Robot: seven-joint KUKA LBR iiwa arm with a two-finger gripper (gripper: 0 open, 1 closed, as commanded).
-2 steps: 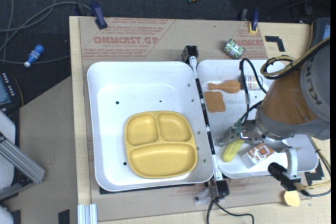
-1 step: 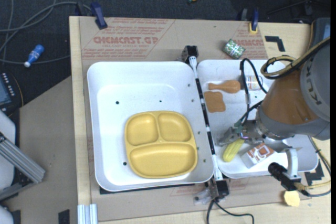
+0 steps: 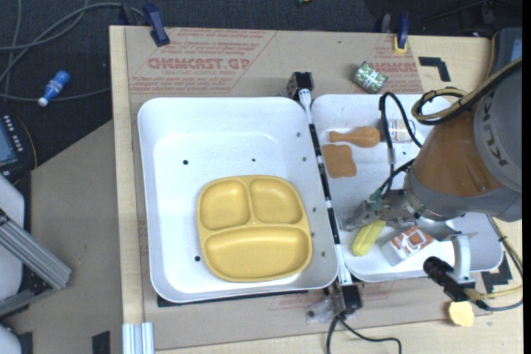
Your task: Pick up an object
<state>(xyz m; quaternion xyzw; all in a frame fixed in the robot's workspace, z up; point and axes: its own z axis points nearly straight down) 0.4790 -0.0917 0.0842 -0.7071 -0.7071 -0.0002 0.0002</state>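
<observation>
Corn is what I am after, a little yellow corn cob [image 3: 367, 238] lying in the right bin [image 3: 489, 257], close to the wall between the two bins. My arm [image 3: 460, 157] comes in from the right and bends down over this bin. My jaws [image 3: 383, 210] hang low, just above the far end of the corn and a tiny bit to its right. I think they are open, with nothing between them, but they are dark and small, so I am not sure.

The corn lies slanted. Its near end points left and its far end points right, toward my jaws. So the corn sits on the near-left side of my jaws, very close. I think I must slide a bit that way and turn so I pinch across its thin sides, not along its length.

A small red and white packet [image 3: 407, 243] lies just to the right of the corn, almost touching it. I could grab that by mistake. Farther off in the same bin are a brown flat piece [image 3: 339, 160] and an orange-brown piece [image 3: 358, 136]. The left bin [image 3: 166, 178] has a yellow tray [image 3: 253, 228], well apart from me.
</observation>
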